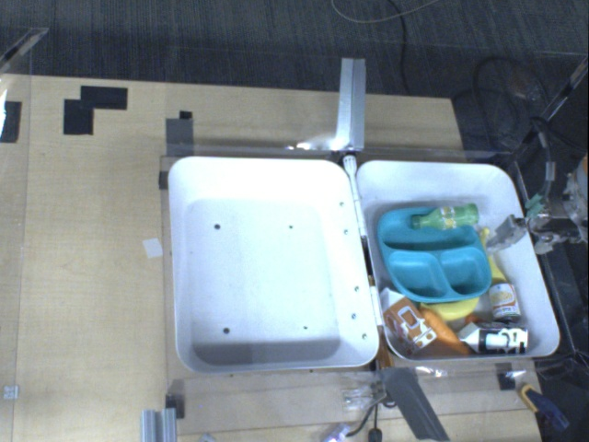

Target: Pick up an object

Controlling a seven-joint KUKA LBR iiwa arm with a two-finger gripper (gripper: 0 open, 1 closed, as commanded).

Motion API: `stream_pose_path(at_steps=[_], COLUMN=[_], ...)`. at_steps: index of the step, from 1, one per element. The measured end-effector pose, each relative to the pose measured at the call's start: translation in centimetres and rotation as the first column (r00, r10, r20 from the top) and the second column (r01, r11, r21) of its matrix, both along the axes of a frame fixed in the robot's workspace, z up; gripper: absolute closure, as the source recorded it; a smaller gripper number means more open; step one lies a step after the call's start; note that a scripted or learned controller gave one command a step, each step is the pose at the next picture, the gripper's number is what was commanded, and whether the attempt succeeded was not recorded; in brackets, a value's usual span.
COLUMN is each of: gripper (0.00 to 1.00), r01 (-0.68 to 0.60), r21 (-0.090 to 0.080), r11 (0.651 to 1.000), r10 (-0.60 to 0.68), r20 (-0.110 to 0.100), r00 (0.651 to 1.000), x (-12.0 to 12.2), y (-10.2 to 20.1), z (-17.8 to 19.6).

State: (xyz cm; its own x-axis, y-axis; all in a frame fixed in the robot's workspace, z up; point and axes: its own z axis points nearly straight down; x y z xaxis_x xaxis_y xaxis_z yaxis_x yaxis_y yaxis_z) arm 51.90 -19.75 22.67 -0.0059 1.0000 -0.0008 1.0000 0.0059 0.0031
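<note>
1. At the right edge of the camera view, the end effector [517,228] hangs over the rim of the right bin [525,191]. It reads as a blurred grey and metal shape, and whether it is open or closed cannot be told; nothing is visibly held.
2. All candidate objects lie crowded in the right bin. The left bin [258,265] beside it shows a plain, smooth white floor with a few small dark dots.
3. The blue divided tray [434,263] takes up the middle of the right bin. It looks like stiff moulded plastic with raised walls, probably light; a wall or the divider would give a pinch point, while its flat floor would not.
4. The green bottle [446,216] lies on its side across the tray's far compartment. It is round and glossy, so it will likely roll or slip; a grasp across the body, square to its long axis, looks best.
5. The brown packet [409,325] at the near left corner looks like printed card or foil, light and somewhat crushable.
6. The orange piece [446,336] beside it is tapered and smooth, partly tucked under its neighbours.
7. The dark bottle [502,341] with a white label lies along the near wall, and the small jar [503,300] sits just behind it. Both look rigid and slick; the bin wall close by leaves little room on that side.
8. My judgement: the green bottle is the most exposed target, resting on top with space around it.
</note>
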Motion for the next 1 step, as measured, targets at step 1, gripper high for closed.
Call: stream_pose_path(at_steps=[1], gripper=[0.0], r01=[-0.079], r21=[-0.001], r11=[0.997], r10=[0.079], r20=[0.001], r00=[0.997], x=[-3.07], y=[-0.82], z=[-3.95])
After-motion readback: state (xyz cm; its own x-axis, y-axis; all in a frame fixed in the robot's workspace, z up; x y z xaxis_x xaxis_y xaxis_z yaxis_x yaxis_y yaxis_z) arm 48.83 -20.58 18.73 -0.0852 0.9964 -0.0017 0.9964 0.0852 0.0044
